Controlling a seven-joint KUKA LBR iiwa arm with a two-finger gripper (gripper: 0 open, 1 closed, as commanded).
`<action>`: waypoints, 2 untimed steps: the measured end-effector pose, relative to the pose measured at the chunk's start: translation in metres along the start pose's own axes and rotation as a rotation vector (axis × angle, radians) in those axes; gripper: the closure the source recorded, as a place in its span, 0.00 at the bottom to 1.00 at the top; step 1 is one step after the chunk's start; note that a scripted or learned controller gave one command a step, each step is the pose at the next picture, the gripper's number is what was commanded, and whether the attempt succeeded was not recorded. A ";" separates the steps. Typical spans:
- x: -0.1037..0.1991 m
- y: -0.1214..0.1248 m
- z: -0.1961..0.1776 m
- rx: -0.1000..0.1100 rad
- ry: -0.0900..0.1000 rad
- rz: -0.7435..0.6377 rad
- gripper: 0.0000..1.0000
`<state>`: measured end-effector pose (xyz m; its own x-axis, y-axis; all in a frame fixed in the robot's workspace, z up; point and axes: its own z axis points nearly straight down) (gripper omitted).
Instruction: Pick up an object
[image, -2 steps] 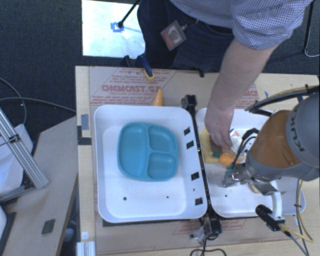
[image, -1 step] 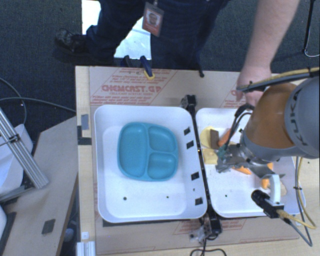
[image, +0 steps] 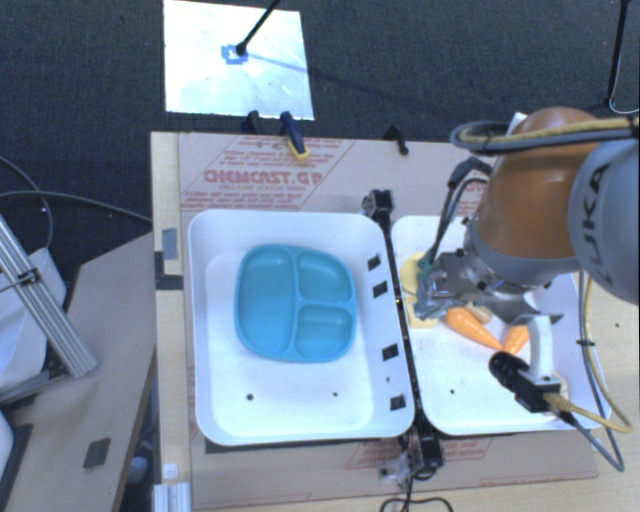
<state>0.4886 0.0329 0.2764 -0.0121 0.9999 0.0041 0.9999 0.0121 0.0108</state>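
Note:
My gripper (image: 432, 293) hangs low over the left part of the right bin (image: 450, 400), under the grey and orange arm. It sits right at a pale yellow object (image: 413, 270) by the bin's left wall. An orange carrot-like piece (image: 472, 327) lies just to the gripper's right, with a second orange piece (image: 516, 338) beside it. The arm covers much of this bin's far side. A blue divided plate (image: 296, 302) rests in the left bin (image: 220, 400).
A black divider with clips (image: 392, 300) runs between the two bins. A black cable plug (image: 520, 383) and a white bracket (image: 541, 345) hang off the arm over the right bin's front. Cardboard (image: 262, 175) lies under the bins.

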 end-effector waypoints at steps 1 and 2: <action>0.024 0.002 -0.146 -0.008 0.000 0.004 1.00; 0.013 -0.001 -0.094 0.012 -0.005 0.012 1.00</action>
<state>0.4867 0.0459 0.3700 0.0001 1.0000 -0.0005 1.0000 -0.0001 -0.0010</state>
